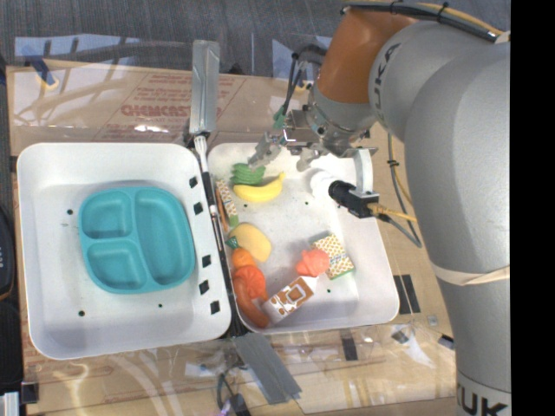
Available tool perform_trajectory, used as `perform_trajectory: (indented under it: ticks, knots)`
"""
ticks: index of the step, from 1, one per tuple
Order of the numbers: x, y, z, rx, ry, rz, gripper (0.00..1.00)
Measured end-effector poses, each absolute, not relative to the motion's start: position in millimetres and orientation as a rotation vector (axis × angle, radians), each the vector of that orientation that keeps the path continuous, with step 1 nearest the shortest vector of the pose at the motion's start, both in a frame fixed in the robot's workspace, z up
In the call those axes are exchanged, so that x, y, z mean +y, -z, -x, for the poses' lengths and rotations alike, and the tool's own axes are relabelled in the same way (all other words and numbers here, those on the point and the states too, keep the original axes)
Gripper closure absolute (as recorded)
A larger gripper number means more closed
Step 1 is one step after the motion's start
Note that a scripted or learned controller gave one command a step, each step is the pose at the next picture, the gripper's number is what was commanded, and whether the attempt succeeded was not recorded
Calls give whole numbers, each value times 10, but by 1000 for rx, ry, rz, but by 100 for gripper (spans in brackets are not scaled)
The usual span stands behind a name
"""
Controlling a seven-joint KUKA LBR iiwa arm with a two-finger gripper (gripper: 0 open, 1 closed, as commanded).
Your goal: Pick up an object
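So the gripper (pixel 270 150) is down at the far end of the right bin (pixel 375 267), right over a green item (pixel 247 174) that sits touching the banana (pixel 260 190). Honestly can't tell how wide the claw is or if it's got anything; it's too blurry there. Nearer the camera there's a yellow lemon-ish thing (pixel 251 240), some orange and red pieces (pixel 247 280), and a brown carton (pixel 290 298). The left bin (pixel 43 232) has a teal divided tray (pixel 137 237).

The grey arm (pixel 451 146) reaches in from the right, its orange band uppermost. Its gripper (pixel 273 150) points down and leftward.
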State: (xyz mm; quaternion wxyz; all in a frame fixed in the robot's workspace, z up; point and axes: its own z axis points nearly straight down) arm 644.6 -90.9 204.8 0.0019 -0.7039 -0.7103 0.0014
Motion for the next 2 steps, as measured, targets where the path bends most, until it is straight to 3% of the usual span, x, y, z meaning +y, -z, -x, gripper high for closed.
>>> perform_trajectory:
  ticks: [1,2]
  knots:
    - [-1122,-1002,-6573,-2215,15,2241,0]
    - [-1416,-933,-6459,-2209,-1,2231,0]
